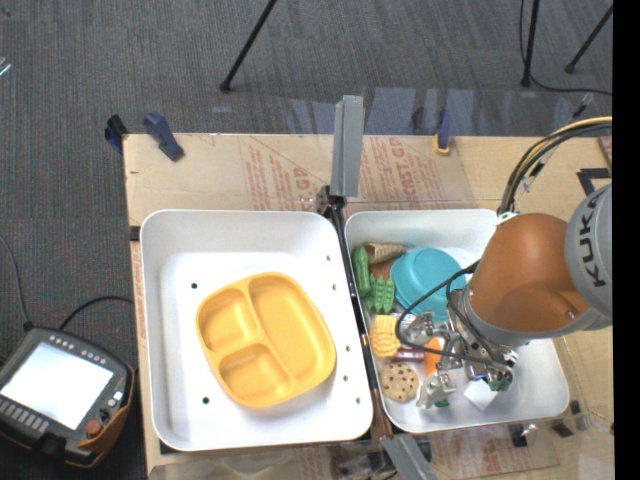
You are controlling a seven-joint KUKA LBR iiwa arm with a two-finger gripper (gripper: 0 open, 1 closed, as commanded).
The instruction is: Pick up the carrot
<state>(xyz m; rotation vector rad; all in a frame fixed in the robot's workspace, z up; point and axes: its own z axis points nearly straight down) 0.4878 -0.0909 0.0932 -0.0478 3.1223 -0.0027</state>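
Observation:
The carrot point(432, 358) shows as a small orange piece in the right bin point(545, 388), mostly hidden under the gripper. The gripper point(445, 373) hangs low over the bin's front middle, right above the carrot, below the arm's orange band point(525, 273). The metal wrist parts hide how the gripper meets the carrot, and I cannot tell whether it touches it.
The right bin also holds a teal bowl point(428, 273), green toy vegetables point(366, 280), a yellow corn piece point(384, 334), a cookie point(399, 380) and a brown cone point(383, 253). A yellow divided plate point(265, 340) lies in the left bin point(170, 268).

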